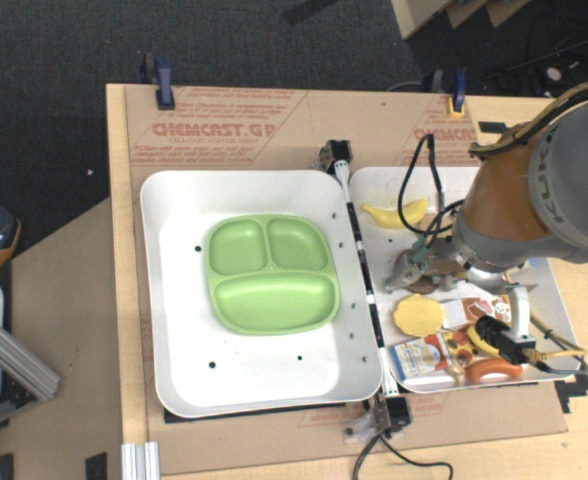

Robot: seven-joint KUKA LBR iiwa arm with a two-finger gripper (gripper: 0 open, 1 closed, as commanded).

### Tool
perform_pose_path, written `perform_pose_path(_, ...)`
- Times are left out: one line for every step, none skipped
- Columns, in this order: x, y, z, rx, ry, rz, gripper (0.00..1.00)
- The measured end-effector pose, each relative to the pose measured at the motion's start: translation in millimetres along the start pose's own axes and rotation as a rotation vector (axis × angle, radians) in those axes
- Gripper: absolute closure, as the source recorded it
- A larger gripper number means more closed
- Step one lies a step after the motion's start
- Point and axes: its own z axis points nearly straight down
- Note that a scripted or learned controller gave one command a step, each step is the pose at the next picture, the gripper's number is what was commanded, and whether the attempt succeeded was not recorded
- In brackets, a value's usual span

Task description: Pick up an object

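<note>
Camera view: gripper (419, 266) was low in the cluttered right bin (379, 183); grip state indeterminable. Best practice: close squarely on one item, lift straight.

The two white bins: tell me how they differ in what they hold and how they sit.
The left bin holds a single green divided plate, lying flat near its middle; the right bin holds a clutter of small items, among them a banana and a yellow round piece. The gripper reaches into the right bin, not the left bin. The left bin looks larger in this view. Both are shallow, white and side by side.
</note>
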Motion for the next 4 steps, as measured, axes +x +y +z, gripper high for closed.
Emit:
perform_pose_path(-22, 43, -1, -0.01, -0.006, 0.001, 0.0)
perform_pose_path(-9, 43, 0, -0.006, -0.004, 0.001, 0.0)
perform_pose_path(-7, 48, -1, -0.007, -0.004, 0.002, 0.0)
perform_pose_path(-11, 33, -1, -0.002, -0.003, 0.003, 0.0)
